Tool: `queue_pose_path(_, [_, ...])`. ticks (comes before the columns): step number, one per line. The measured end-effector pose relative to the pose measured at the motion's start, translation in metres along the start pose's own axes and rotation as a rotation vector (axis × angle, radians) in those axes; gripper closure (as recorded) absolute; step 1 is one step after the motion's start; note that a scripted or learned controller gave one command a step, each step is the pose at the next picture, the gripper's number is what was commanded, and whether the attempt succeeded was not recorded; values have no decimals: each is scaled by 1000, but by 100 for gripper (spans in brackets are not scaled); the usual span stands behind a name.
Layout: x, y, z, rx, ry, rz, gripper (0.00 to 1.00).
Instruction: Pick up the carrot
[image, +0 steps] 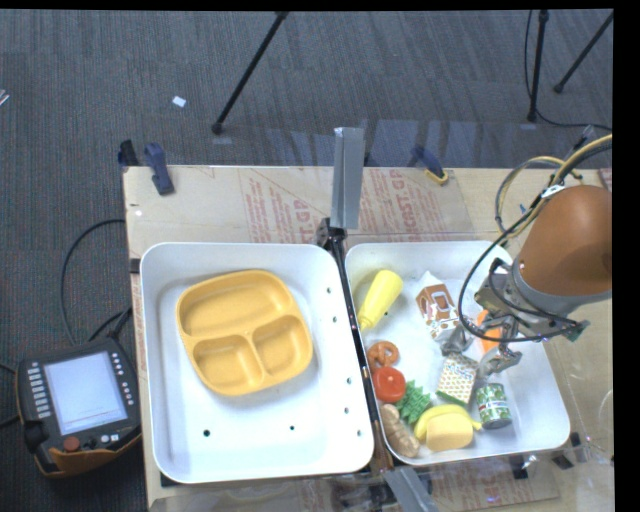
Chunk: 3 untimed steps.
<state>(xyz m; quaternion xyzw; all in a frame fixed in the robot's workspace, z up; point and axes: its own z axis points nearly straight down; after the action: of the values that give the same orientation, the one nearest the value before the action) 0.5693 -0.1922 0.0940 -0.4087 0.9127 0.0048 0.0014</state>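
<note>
The carrot is a small orange piece in the right bin, near its right side, and mostly hidden under the wrist. Only orange patches of it show. My gripper is down in the bin right over it, below the round brown wrist housing. It looks open, with one grey finger to the carrot's left and the other to its lower right. The carrot lies between them, resting low in the bin.
Crowding the right bin are a yellow corn-like item, a small carton, a pretzel, a tomato, a checkered packet, a green can and a yellow fruit. The left bin holds a yellow divided tray.
</note>
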Motion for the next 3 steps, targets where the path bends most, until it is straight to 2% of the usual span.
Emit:
queue_pose_path(1, [-36, 50, -86, 11, -1, 59, 100])
queue_pose_path(3, [-38, 52, -97, -2, -1, 70, 100])
